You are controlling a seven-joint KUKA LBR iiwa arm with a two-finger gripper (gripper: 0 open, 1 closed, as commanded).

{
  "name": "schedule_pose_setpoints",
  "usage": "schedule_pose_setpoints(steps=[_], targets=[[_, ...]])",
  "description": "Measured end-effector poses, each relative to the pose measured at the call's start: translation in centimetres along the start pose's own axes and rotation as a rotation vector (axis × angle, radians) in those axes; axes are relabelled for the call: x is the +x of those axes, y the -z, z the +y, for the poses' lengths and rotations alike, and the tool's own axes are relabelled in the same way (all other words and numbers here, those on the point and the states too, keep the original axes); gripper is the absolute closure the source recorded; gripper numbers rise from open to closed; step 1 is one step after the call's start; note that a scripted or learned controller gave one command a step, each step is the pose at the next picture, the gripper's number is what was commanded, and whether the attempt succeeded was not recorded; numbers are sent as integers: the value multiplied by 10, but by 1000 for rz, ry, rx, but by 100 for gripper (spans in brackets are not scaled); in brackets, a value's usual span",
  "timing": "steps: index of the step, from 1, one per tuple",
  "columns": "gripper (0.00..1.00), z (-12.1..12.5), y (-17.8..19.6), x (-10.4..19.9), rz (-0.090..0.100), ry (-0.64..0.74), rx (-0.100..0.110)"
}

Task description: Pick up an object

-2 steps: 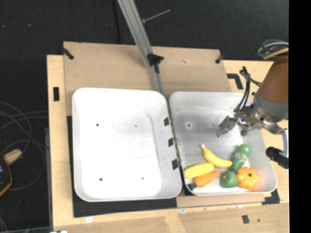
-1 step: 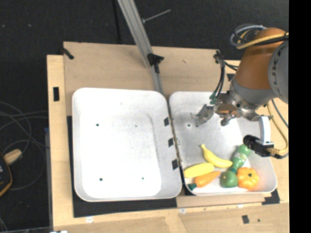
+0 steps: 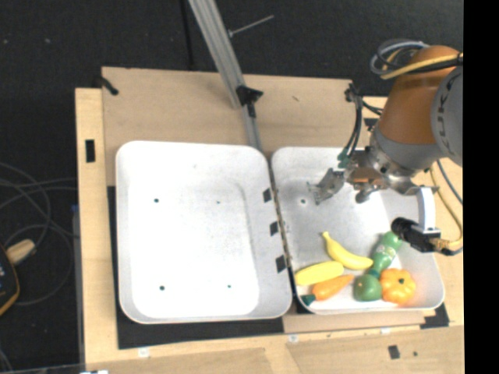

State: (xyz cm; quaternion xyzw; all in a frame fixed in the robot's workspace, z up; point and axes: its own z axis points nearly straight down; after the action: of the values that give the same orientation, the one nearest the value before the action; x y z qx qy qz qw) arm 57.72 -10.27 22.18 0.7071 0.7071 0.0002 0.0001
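Observation:
Toy produce lies in the right bin (image 3: 312, 166), at its near right corner. It includes a yellow banana (image 3: 347, 253), a yellow oblong piece (image 3: 318, 273), an orange carrot (image 3: 333, 287), a green pepper (image 3: 366, 287), an orange pepper (image 3: 398, 285) and a green vegetable (image 3: 386, 248). My gripper (image 3: 343, 192) hangs over the far middle of this bin, up and left of the pile. It is open, with nothing between its fingers (image 3: 326, 187). About a hand's width of bare bin floor separates it from the banana.
The left bin (image 3: 195, 232) sits beside the right one, with a black-clipped divider (image 3: 277, 224) between them. A slanted metal pole (image 3: 222, 45) rises behind the bins. A black cable fitting (image 3: 413, 234) hangs from the arm over the right bin's right side.

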Motion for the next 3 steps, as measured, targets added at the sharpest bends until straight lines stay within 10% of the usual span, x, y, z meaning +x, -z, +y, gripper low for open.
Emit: schedule_pose_setpoints(steps=[3], targets=[[0,0,0,0,0,0,0]])
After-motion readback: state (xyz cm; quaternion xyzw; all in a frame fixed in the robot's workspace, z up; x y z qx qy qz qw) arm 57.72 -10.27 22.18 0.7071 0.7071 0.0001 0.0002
